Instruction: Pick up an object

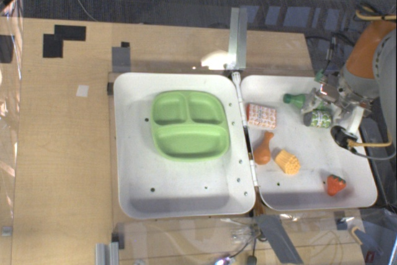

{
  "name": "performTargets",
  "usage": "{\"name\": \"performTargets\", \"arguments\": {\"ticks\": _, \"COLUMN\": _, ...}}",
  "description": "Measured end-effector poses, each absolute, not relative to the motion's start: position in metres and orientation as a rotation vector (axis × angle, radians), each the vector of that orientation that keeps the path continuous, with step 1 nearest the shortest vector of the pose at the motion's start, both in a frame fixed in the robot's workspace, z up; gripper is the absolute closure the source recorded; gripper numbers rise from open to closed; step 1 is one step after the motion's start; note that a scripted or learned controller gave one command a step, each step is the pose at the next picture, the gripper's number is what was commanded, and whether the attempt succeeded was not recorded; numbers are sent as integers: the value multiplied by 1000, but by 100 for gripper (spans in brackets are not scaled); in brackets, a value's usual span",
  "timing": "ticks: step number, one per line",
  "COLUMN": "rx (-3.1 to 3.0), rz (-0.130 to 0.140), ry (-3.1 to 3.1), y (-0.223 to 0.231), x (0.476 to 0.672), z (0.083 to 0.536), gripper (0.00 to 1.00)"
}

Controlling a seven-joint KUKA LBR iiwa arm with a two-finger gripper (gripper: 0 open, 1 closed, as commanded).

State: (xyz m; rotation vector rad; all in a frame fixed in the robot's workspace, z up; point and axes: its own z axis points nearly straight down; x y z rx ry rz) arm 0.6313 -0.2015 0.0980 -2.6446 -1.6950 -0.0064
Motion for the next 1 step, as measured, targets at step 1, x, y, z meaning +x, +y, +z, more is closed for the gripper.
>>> {"name": "performTargets", "arguments": {"ticks": 1, "rx": -2780, "rz": 2, "ry": -1485, "y": -171, "x": 667, "z": 92, "gripper": 0}}
